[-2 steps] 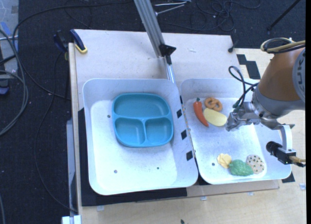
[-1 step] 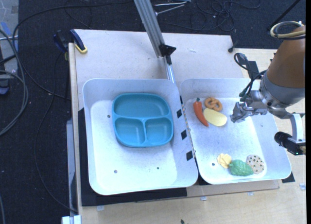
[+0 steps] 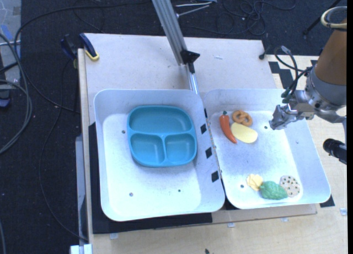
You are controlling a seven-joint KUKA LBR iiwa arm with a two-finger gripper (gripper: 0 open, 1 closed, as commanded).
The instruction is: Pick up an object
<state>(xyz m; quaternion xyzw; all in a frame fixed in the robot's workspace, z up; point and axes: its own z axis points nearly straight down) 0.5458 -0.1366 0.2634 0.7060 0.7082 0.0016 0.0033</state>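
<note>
the gripper (image 3: pixel 277 121) is poised over the right bin (image 3: pixel 309 153); its state cannot be told. the carrot (image 3: pixel 227 128), at nine o'clock from it, is crowded by the yellow piece (image 3: pixel 245 134), so two things could be nudged instead of one being grasped.

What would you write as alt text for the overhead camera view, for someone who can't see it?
A robot gripper hovers over the right white bin, which holds a carrot, pretzel, yellow piece, broccoli and cookie. The left bin holds a blue divided plate.
</note>
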